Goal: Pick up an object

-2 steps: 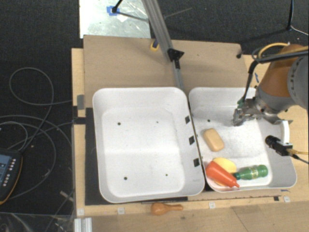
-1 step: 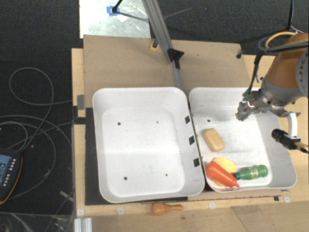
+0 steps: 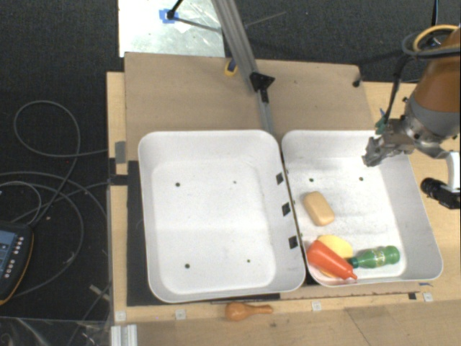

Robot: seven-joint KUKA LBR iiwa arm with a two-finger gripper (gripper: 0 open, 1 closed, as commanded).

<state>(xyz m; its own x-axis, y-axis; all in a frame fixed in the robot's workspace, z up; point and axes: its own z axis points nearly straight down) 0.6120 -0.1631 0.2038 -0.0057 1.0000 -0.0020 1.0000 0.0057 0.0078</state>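
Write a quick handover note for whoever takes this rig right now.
Gripper: over the far right part of the right bin, nothing seen held; jaws too small to read.
Objects, all in the right bin: tan bread-like block near the middle; yellow piece, orange carrot-like toy and green bottle bunched at the near edge.
A small brown pear-shaped piece lies on the bench in front of the left bin.
Done: no pick yet.
Left: descend, grasp one object, lift.
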